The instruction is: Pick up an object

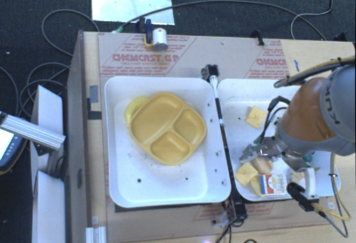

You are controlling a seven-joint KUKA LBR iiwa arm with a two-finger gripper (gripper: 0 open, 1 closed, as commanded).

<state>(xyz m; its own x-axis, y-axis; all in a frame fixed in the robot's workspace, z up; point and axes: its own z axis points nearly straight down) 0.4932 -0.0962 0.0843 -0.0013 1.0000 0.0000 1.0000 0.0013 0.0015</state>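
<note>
End effector [257, 153] low in right white bin [233, 97], over small tan rounded block [261, 165]; finger state cannot be told. Probably light, stiff, smooth (grip across narrow sides).

Grey arm [339, 104]; orange band [306, 111]; black cables; metal gripper [253, 150]

Yellow tray [167, 127] across left bin [119, 180]
</note>
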